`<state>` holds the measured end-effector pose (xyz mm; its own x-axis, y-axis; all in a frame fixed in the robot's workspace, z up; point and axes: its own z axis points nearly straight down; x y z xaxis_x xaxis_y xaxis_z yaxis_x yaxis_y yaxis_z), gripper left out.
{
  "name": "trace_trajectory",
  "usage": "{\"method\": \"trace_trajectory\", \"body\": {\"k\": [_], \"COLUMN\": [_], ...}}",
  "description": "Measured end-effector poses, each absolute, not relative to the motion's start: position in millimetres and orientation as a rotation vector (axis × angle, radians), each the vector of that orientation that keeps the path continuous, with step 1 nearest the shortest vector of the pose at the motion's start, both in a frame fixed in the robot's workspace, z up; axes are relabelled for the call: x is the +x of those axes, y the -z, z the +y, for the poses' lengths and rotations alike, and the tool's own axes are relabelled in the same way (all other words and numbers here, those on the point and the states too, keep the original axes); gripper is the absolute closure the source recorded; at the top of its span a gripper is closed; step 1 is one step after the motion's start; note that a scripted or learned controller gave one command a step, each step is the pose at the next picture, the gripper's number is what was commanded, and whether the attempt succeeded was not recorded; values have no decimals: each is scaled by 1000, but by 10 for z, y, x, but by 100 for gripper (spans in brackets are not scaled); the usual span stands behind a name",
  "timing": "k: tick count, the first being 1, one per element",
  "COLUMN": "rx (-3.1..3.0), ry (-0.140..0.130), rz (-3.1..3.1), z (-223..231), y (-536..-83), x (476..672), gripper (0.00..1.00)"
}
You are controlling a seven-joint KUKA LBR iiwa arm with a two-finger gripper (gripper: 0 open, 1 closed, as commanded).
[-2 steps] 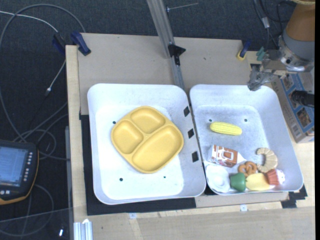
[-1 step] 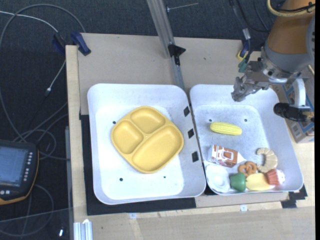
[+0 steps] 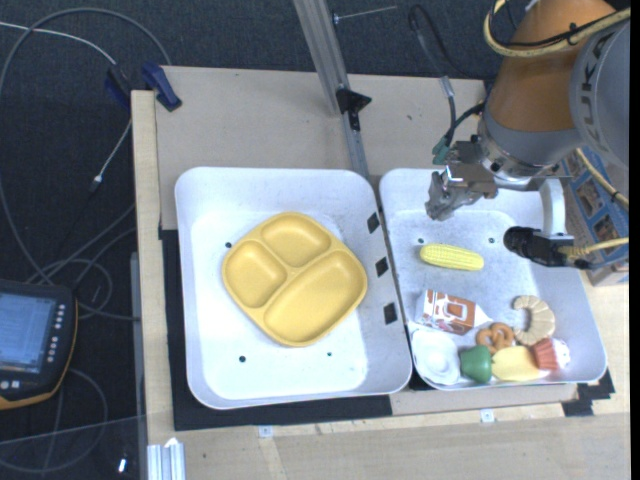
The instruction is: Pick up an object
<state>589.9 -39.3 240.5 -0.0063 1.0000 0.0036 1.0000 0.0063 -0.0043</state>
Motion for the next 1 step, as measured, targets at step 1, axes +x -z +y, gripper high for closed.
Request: {"method": "trace_trajectory", "body": {"k": [1], "rx": [-2211], "ry": [1], "rz": [-2225], "z": [96], "y": [-2490], "x": [5736], "gripper": [100]}}
